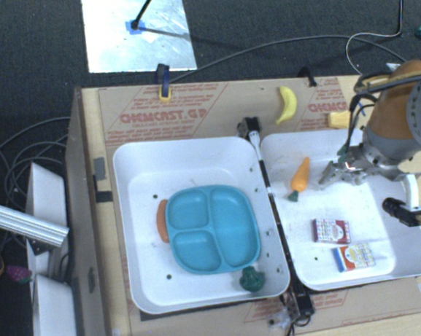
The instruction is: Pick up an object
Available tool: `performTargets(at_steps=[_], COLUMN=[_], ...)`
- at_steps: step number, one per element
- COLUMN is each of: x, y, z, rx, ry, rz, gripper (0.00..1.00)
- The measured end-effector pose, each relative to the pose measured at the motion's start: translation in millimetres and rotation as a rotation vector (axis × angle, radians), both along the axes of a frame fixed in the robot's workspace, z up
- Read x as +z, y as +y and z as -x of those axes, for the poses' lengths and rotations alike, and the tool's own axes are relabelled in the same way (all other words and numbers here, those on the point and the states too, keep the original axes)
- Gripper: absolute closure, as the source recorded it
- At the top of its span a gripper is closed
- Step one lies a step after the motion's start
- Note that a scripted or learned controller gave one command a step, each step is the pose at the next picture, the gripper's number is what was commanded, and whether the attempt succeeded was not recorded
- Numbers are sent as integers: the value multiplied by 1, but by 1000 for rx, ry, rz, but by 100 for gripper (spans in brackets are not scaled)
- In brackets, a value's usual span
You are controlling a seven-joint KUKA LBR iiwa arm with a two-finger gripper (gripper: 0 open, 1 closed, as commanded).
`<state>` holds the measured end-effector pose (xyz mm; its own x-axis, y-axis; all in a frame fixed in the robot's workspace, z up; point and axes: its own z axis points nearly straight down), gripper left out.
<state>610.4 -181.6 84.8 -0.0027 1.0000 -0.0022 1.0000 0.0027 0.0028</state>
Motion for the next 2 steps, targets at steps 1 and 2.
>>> performTargets(at_steps=[1,2], x=[-1,16], y=[61,78], z=[48,-43], rx=[1,2], ry=[2,-2], rz=[-3,-2], gripper=[0,0])
